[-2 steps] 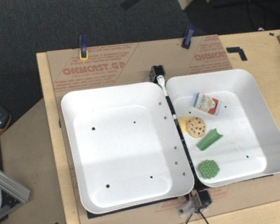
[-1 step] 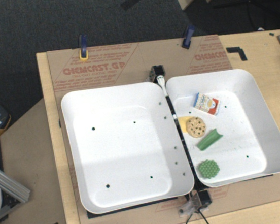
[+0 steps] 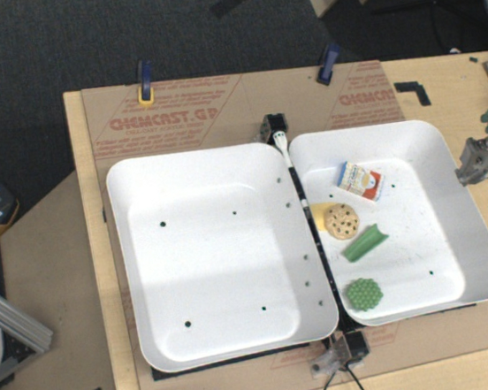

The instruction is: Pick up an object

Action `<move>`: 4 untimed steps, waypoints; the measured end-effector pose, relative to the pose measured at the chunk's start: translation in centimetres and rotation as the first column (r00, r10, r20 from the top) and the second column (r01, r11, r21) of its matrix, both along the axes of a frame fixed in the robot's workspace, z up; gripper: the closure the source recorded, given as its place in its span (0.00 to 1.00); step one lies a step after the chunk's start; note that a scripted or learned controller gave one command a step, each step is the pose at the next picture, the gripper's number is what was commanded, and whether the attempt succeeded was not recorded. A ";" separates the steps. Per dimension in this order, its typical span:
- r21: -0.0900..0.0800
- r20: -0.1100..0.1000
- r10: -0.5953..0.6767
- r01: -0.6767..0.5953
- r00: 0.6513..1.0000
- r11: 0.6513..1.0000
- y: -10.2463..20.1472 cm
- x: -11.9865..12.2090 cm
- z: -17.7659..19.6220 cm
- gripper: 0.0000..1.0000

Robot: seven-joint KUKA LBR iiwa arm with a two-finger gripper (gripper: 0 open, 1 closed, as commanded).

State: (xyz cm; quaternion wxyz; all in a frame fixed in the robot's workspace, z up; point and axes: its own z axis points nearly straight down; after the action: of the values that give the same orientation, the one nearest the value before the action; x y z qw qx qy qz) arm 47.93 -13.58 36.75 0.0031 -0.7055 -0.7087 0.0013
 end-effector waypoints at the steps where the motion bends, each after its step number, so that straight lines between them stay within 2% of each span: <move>1: -0.003 0.011 0.000 0.000 1.000 1.000 3.4 0.1 2.2 1.00; 3: -0.003 0.013 0.000 0.000 1.000 1.000 11.3 0.1 8.4 1.00; 4: -0.003 -0.003 -0.002 0.002 1.000 1.000 13.7 1.0 -0.4 1.00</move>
State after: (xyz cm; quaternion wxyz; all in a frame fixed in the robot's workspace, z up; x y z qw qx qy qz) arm 48.98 0.07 36.34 0.0034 -0.7063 -0.7079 0.0033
